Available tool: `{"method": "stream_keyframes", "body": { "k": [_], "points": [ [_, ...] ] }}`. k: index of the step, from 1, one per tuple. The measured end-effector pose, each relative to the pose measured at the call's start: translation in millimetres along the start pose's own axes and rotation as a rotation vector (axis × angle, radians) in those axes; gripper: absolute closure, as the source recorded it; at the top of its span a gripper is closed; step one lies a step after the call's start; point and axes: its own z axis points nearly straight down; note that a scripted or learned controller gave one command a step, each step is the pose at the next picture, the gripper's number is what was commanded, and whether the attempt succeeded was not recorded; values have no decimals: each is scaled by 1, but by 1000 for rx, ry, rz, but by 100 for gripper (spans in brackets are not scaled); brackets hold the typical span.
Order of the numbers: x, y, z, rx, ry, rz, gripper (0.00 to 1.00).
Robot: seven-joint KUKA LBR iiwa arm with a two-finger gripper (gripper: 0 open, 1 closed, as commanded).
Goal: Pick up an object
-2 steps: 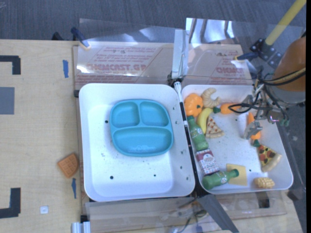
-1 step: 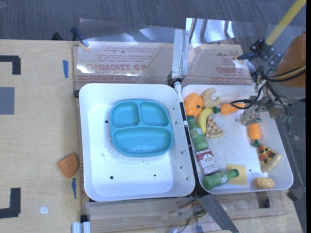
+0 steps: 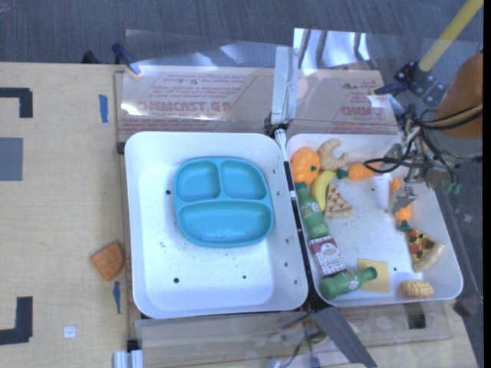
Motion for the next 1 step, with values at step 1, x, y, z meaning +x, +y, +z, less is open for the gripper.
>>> {"method": "stream_keyframes", "body": {
  "k": [1],
  "points": [
    [19,1,14,-6,17,61,0]
  ]
}}
